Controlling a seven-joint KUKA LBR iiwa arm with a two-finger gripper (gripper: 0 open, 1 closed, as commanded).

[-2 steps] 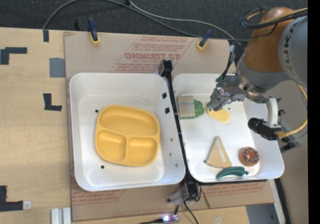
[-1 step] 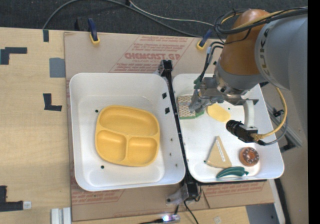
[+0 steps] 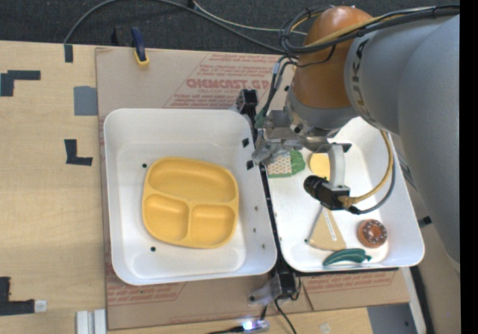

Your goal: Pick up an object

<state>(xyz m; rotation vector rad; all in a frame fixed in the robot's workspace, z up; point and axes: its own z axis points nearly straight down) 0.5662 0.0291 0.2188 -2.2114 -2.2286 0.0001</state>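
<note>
While the arm [image 3: 358,78] leans over the right bin [image 3: 407,246], its pincer [image 3: 278,147] sits above a green-and-white checkered item [image 3: 285,165] near the divider, grip state unclear. One yellow three-compartment plate [image 3: 190,202] fills the left bin [image 3: 119,175]; one donut [image 3: 371,232], one teal piece [image 3: 347,256].

Grey arm [image 3: 418,93] reaching in from right, filling upper right of view. Orange band [image 3: 328,52] above wrist, facing camera. Wrist angled down and leftward. Gripper [image 3: 278,152] low at inner edge of right bin, near divide between 2 bins. Cables looped along wrist housing
</note>
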